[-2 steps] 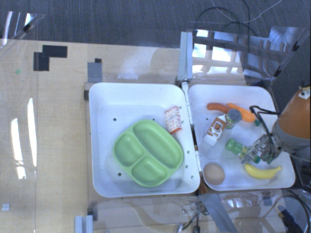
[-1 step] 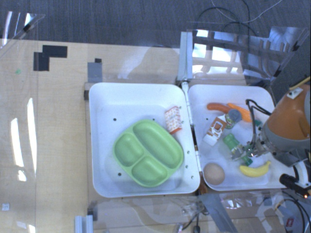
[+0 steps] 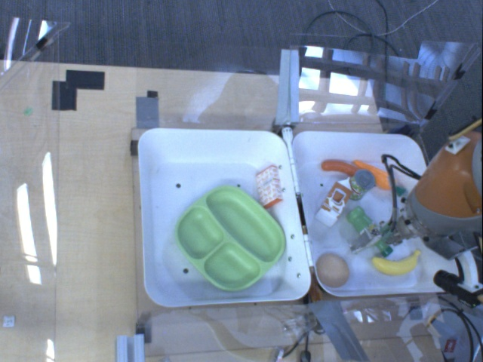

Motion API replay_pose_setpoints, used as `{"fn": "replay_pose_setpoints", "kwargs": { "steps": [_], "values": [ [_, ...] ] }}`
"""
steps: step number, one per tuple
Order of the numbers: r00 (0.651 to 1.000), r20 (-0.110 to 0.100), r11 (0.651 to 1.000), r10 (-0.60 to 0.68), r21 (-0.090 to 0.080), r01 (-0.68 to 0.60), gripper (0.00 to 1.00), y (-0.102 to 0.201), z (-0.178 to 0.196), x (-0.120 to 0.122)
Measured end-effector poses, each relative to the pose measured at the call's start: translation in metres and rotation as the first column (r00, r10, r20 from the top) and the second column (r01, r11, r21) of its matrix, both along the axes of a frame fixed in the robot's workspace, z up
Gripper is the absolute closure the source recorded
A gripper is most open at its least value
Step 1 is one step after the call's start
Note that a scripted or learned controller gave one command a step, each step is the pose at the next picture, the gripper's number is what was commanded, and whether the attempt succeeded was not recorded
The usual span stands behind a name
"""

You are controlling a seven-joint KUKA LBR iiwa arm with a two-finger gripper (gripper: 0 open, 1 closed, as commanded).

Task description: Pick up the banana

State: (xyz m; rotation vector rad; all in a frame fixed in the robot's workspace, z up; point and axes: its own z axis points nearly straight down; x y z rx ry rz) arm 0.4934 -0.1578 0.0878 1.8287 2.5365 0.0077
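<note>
Banana (image 3: 396,264) lying at the right bin's (image 3: 423,151) near right corner, just beside the gripper (image 3: 379,238), untouched. Cannot tell the gripper's state. Crowded nearby: 1 egg (image 3: 332,269), green block (image 3: 358,219), small carton (image 3: 332,204), can (image 3: 361,182), carrot (image 3: 356,169); green divided plate (image 3: 230,237) in the left bin (image 3: 158,202).

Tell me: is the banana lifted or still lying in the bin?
Lying in the right bin: the banana rests on its floor beside the gripper.

A robotics lab: white bins (image 3: 219,145) on a bench (image 3: 75,202), loose cables (image 3: 362,6).
</note>
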Motion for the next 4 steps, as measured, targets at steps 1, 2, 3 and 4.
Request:
{"fn": "replay_pose_setpoints", "kwargs": {
  "steps": [1, 2, 3, 4],
  "values": [
    [0.944, -0.007, 0.944, 0.329, 0.001, -0.329, 0.00, 0.023, 0.127, -0.004],
    [0.985, -0.010, 0.985, 0.173, 0.003, -0.173, 0.00, 0.031, 0.076, 0.005],
    [0.877, -0.010, 0.877, 0.480, 0.001, -0.480, 0.00, 0.011, 0.005, -0.005],
    [0.877, -0.004, 0.877, 0.481, -0.002, -0.481, 1.00, 0.012, 0.016, -0.002]
  ]
}}
